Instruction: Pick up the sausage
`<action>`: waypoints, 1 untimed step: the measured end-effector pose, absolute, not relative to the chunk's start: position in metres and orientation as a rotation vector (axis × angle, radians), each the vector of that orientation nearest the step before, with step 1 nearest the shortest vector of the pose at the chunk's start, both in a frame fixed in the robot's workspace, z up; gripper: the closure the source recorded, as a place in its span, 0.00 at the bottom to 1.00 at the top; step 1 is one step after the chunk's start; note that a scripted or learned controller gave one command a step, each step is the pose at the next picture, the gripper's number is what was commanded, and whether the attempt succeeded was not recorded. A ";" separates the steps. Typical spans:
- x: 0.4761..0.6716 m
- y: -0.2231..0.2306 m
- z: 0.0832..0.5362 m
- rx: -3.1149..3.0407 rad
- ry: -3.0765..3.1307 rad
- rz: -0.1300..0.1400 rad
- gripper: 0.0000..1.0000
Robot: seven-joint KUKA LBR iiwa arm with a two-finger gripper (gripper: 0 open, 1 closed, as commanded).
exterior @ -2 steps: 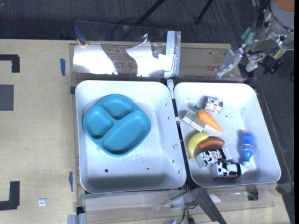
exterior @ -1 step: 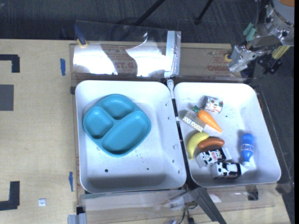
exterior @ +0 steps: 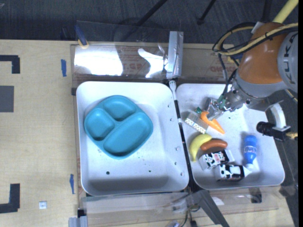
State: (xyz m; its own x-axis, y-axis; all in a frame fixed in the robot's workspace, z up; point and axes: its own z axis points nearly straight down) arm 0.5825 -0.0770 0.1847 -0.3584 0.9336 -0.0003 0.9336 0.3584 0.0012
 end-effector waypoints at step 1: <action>0.560 -0.098 0.107 1.539 2.739 0.002 1.00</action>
State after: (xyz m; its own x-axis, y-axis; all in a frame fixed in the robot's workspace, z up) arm 0.5605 -0.0982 0.1070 -0.5203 0.8540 0.0008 0.8540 0.5203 0.0007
